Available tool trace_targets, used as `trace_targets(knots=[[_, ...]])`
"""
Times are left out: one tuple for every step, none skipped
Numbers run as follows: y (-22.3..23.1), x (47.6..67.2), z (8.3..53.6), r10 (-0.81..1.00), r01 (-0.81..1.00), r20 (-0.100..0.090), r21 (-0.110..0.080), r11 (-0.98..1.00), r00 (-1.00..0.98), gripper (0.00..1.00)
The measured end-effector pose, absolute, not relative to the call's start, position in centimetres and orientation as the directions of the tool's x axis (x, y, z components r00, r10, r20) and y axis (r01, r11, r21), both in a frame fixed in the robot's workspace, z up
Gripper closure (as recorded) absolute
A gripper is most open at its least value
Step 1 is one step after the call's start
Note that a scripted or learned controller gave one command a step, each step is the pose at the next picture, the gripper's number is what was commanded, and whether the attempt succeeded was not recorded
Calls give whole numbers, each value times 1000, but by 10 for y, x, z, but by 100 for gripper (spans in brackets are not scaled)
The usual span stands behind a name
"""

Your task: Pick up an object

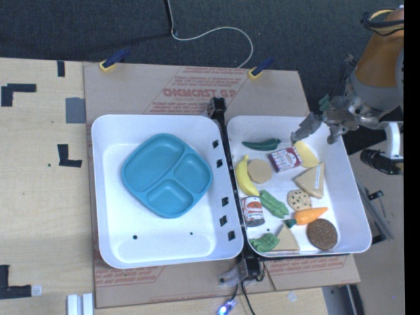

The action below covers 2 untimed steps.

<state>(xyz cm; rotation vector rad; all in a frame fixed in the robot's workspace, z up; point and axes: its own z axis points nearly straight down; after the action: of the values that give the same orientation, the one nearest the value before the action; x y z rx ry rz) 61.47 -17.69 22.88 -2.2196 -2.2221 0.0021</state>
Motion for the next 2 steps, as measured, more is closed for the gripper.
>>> trace_targets(knots=[[-122,564,280,1000,1000,2,1,6,-6,0],[-91,519,278,1000,1000,2,-5,3,-3,0]])
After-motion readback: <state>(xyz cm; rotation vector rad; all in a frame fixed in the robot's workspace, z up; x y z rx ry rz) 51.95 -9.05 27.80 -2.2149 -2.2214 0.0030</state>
